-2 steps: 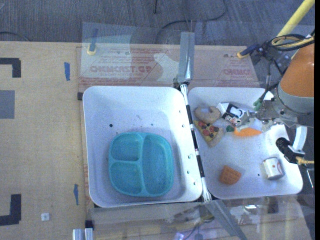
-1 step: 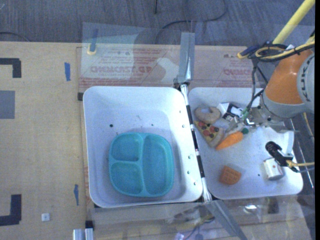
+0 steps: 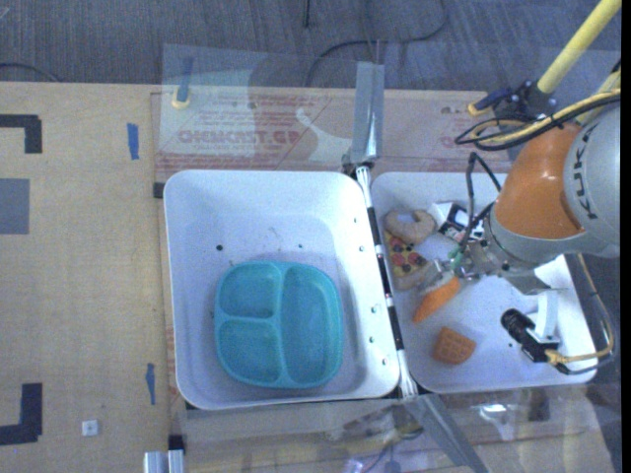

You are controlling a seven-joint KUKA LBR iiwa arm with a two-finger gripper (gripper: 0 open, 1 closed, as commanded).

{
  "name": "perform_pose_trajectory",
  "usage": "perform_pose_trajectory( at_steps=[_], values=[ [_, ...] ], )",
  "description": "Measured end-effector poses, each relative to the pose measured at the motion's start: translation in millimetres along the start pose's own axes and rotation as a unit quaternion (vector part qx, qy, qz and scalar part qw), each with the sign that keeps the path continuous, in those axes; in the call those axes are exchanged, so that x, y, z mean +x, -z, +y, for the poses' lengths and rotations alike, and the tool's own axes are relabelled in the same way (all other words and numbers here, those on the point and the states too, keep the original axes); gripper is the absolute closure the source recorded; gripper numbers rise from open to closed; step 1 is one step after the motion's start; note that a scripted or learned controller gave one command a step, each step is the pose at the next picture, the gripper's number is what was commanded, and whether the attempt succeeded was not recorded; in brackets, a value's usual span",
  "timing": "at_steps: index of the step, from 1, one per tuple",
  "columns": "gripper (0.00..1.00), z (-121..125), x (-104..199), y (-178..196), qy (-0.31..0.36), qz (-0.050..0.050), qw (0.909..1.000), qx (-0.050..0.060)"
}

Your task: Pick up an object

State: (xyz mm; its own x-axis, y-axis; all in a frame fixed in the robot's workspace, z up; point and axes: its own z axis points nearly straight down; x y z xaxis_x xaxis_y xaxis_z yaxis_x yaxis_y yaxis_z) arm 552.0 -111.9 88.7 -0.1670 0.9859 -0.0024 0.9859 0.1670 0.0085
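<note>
1. The tabletop [image 3: 79,264] carries two shallow white bins side by side: left bin [image 3: 246,215], right bin [image 3: 493,308].
2. In the left bin a teal divided tray [image 3: 281,323] lies flat, toward the lower edge of the view. It has nothing in its compartments.
3. The loose things in the right bin gather along its left half.
4. A tan rounded piece [image 3: 409,225] sits toward the top left of that bin. Just below it is a small multicoloured piece [image 3: 402,254], close to the wall shared with the left bin.
5. An orange carrot-like piece [image 3: 434,304] lies slanted on the bin floor, near the middle. An orange-brown waffle-like square [image 3: 454,346] sits below it, apart from it.
6. My arm [image 3: 537,200] comes in from the right, its orange band above the right bin and the wrist bent down into it.
7. My jaws are low in the right bin, at the raised upper end of the carrot-like piece.
8. The view is poor here because the wrist and cables crowd the spot. I cannot tell whether my jaws stand wide or narrow, nor whether they touch the carrot-like piece.
</note>
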Motion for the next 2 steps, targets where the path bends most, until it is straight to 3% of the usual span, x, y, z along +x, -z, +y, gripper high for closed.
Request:
perform_pose_trajectory(
  at_steps=[1,2],
  values=[
    [1.00,0.7,-4.3,11.0,-0.004,-0.002,1.0000,-0.003],
    [1.00,59.2,24.4,96.1,-0.001,0.001,1.0000,0.003]
  ],
)
